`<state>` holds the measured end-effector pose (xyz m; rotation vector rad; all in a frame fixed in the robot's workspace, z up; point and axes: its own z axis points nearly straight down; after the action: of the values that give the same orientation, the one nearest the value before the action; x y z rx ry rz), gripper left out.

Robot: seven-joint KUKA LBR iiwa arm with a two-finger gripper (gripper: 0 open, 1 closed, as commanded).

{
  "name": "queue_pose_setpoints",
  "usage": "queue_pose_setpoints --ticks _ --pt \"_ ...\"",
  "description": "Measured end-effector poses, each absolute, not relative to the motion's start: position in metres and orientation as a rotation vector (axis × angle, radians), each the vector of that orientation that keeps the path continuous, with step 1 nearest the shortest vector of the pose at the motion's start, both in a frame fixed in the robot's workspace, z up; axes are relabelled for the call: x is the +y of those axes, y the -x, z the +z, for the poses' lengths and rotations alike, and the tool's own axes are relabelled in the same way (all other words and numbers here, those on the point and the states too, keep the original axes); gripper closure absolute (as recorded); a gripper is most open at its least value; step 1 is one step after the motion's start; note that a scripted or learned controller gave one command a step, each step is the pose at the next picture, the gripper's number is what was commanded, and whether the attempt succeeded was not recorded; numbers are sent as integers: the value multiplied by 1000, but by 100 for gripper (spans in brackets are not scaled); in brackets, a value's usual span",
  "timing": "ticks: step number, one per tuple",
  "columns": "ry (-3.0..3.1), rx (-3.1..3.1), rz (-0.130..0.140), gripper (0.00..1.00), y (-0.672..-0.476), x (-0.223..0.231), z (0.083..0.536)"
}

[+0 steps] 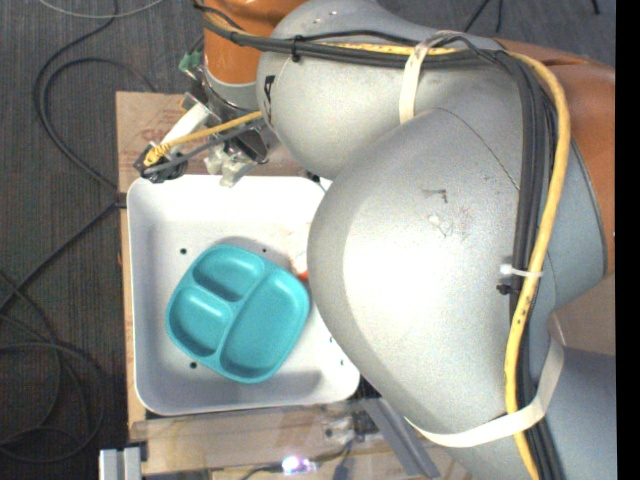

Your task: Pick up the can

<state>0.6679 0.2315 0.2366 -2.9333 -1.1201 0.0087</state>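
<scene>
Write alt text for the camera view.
A large grey robot arm covers most of the frame, its orange band at the top. Left of it, a white bin holds a teal divided plate; a small orange object peeks from beside the arm.

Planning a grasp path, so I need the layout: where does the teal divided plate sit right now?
In the camera view, the teal divided plastic plate lies inside the shallow white bin, toward its lower left, just left of the big grey arm.

Possible can [300, 266] — orange sliver, mostly hidden.
</scene>
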Motion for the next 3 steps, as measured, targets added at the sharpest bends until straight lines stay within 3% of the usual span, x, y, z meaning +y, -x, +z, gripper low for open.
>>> queue_pose_setpoints --ticks 1,2,3 --pt "3107 -465 8 100 -637 232 246" --pt "3060 -711 7 100 -652 233 348" --pt "3060 -725 5 100 -660 184 433"
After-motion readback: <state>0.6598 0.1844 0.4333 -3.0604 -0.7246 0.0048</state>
